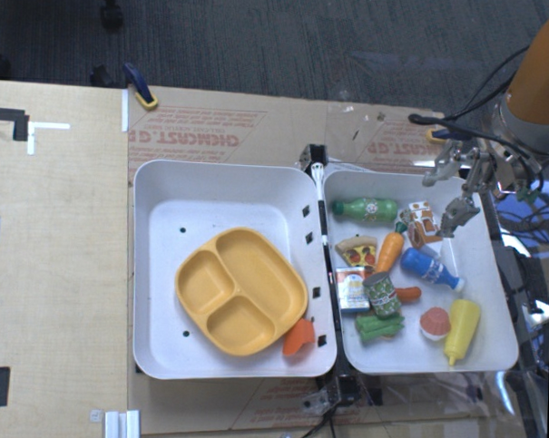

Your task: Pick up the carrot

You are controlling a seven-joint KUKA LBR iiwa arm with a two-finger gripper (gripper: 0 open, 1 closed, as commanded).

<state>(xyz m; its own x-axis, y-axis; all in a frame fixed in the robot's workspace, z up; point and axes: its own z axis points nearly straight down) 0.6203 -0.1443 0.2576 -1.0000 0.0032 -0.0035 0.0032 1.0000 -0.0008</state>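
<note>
The carrot (388, 252) is orange with a small green top and lies tilted near the middle of the right bin (486, 359). It sits between a pizza slice (357, 252) and a blue bottle (429, 268). My gripper (448, 194) hangs over the bin's upper right part, above and to the right of the carrot and apart from it. Its fingers (457, 215) stand open with nothing between them. The lower finger is just right of a small white and orange carton (421, 222).
The right bin also holds a green bottle (366, 208), a dark can (382, 295), a red-white box (350, 288), green vegetables (379, 327), a red disc (434, 322) and a yellow bottle (461, 329). In the left bin (156, 217) lie a yellow divided plate (241, 291) and an orange piece (298, 337).
</note>
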